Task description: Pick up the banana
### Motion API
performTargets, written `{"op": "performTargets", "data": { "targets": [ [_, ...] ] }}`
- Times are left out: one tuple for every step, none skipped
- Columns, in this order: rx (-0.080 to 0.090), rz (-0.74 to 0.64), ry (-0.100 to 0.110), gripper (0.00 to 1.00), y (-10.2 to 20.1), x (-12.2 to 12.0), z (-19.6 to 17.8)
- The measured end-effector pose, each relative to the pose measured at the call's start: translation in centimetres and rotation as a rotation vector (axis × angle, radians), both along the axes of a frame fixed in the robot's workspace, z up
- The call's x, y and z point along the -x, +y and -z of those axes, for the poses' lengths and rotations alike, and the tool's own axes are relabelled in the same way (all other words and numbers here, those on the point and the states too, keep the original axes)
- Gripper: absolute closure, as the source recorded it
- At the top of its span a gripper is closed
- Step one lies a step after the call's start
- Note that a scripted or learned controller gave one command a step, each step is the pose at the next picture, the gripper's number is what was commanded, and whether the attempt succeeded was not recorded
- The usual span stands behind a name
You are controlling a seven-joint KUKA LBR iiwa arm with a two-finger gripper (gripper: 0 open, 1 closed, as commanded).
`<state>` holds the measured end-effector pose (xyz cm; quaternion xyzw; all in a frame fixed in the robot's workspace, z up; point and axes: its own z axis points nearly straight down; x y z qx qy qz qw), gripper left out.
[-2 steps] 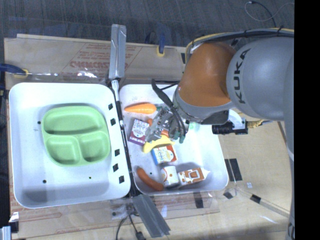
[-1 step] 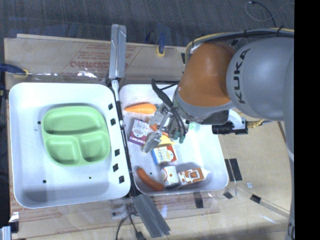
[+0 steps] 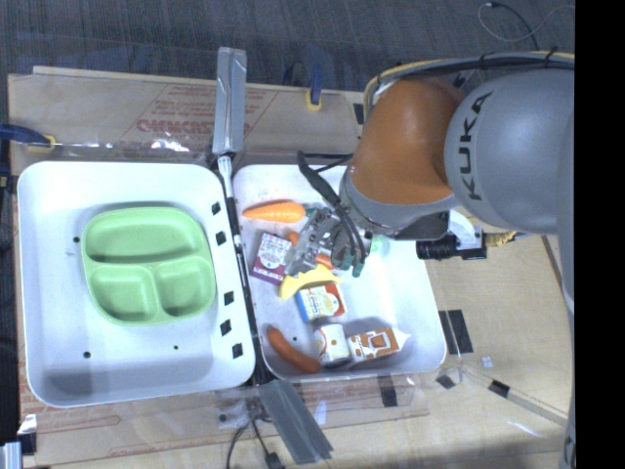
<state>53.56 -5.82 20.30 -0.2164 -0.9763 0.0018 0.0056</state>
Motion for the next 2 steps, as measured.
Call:
{"op": "performTargets", "data": {
  "targets": [
    [-0.003, -0.188, -0.006, 1.00, 1.62, 0.10, 1.39],
    [-0.003, -0.189, -0.006, 0.00, 1.64, 0.10, 1.39]
  ]
}}
